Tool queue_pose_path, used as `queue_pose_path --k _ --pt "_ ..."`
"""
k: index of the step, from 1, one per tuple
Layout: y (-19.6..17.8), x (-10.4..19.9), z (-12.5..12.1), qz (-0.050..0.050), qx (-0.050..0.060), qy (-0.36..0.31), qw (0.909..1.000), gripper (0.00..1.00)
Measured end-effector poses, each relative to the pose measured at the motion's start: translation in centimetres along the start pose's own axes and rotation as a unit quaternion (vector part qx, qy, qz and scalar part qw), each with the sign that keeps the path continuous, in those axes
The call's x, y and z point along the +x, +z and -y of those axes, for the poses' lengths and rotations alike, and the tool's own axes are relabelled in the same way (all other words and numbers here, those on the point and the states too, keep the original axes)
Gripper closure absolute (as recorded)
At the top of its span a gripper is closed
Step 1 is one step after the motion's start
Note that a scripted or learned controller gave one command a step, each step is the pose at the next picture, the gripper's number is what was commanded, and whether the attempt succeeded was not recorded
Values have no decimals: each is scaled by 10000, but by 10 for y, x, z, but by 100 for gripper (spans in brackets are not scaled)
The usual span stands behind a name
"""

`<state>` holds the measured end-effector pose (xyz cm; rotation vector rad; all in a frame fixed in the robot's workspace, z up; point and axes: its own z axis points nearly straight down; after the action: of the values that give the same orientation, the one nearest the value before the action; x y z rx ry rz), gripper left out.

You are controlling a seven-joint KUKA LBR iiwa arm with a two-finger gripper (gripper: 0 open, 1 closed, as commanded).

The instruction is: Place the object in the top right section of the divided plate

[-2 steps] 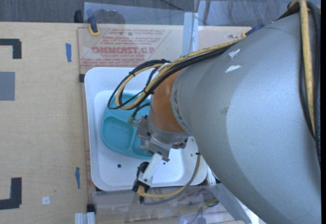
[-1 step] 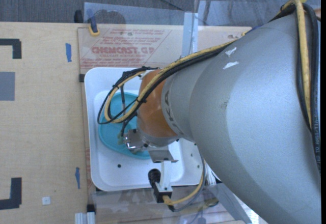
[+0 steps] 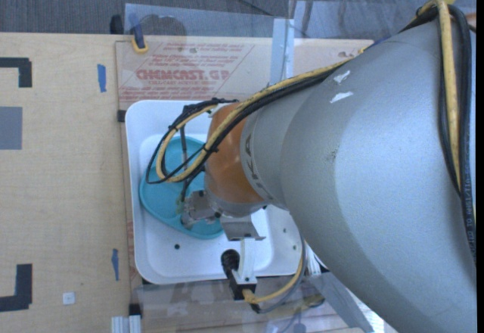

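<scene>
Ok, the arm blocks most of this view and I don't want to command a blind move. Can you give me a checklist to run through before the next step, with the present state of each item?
1. Divided plate lies inside the white bin: ok, its teal edge shows.
2. Top right section of the plate visible: not ok, the arm covers it.
3. Object located: cannot tell.
4. End effector state: cannot tell, the wrist hides it.
5. Cables free of the plate: cannot tell, they loop above it.

the plate (image 3: 159,191) sits in the left part of the bin (image 3: 140,123), with the arm (image 3: 363,165) reaching over it from the right
</scene>
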<state>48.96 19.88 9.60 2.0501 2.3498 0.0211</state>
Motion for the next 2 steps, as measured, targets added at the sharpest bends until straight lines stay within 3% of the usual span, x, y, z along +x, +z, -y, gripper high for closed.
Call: queue_pose_path --k 1,2 --pt "-9 1 -1 -19 0 13 10000 100" --pt "-3 -67 9 -152 -1 3776 9258 100"
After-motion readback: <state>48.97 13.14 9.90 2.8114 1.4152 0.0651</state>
